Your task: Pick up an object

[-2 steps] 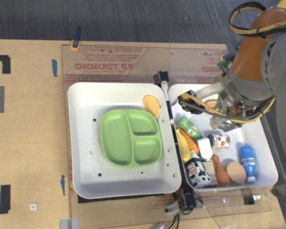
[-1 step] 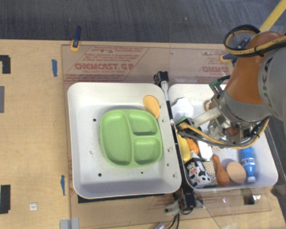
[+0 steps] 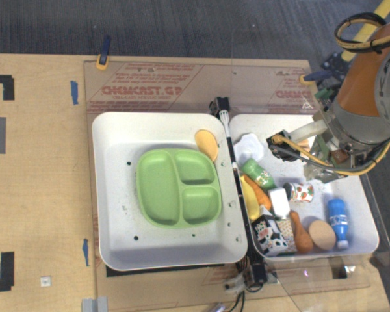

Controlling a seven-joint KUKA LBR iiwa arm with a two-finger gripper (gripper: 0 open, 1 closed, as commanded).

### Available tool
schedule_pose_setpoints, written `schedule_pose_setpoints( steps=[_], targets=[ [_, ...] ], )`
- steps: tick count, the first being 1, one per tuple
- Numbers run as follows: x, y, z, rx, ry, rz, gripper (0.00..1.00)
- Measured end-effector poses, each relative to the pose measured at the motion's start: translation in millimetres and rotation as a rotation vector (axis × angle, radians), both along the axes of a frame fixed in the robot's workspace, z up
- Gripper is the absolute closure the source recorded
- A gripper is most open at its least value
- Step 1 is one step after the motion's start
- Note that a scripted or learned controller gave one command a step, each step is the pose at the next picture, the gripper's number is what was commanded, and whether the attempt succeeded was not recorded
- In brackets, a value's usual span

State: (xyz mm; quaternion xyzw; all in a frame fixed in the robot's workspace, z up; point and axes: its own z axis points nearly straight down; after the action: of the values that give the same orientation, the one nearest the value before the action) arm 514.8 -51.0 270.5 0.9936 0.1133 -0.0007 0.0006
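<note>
The gripper [image 3: 323,166], grip unreadable, hung over the right bin [image 3: 363,197]; best to drop squarely onto the blue bottle [image 3: 338,221].

A single overhead camera looks down at a slant, far enough to frame both bins [image 3: 110,174], which spread leftward from the gripper [image 3: 317,164].

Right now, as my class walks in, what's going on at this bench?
A grey and orange robot arm reaches in over the right bin. Its gripper is above a jumble of small things, among them a green bottle and a blue bottle. I can't tell whether it holds anything. The left bin holds a green divided plate with a yellow piece beside it.
</note>
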Motion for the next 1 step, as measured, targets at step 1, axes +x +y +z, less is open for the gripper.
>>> schedule_pose_setpoints(
  steps=[1],
  targets=[
    [-36.6,52.4,-48.4,0.006,0.008,0.083,1.00]
  ],
)
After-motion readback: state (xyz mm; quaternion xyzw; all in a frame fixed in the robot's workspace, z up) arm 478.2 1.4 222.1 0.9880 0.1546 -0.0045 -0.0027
